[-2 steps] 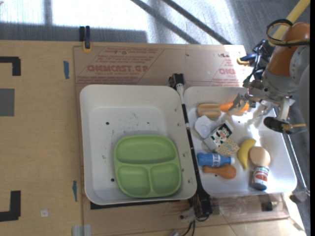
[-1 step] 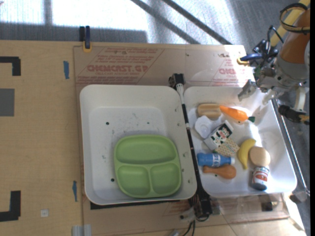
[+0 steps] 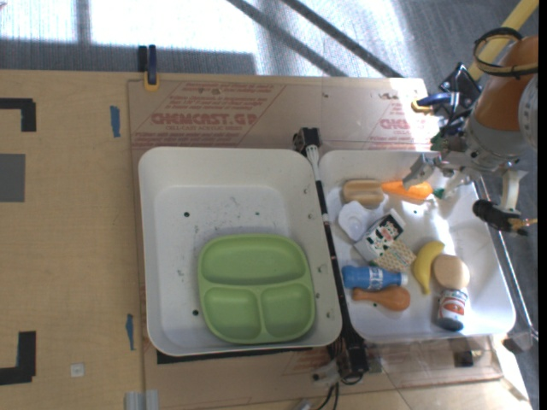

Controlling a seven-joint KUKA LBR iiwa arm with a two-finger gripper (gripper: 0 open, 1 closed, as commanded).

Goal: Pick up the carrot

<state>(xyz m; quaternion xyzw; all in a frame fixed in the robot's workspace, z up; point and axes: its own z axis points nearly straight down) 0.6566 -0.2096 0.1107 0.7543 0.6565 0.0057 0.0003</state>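
Carrot [image 3: 408,190], bright orange and short, lies on its side near the far edge of the right bin [image 3: 496,293], tapering toward the left where its tip almost meets a tan bread roll [image 3: 363,193]. Its thicker end sits under the gripper [image 3: 434,176], which hangs over the bin's far right corner below the arm's orange band [image 3: 500,101]. Fingers [image 3: 419,171] show as pale grey prongs just beside the carrot's thick end, but the view is too coarse there, so I cannot tell whether they are spread, closed, or gripping the carrot.

Nearer in the same bin lie a white cup [image 3: 354,221], a small patterned carton [image 3: 382,236], a yellow banana [image 3: 426,263], a blue bottle [image 3: 371,277], a brown drumstick-shaped toy [image 3: 386,297], a round tan piece [image 3: 450,272] and a small can [image 3: 451,308].

In the left bin [image 3: 171,186] rests a green divided plate [image 3: 256,287], toward the near side. Both bins sit on a cardboard sheet [image 3: 214,114] over the desk [image 3: 60,229].
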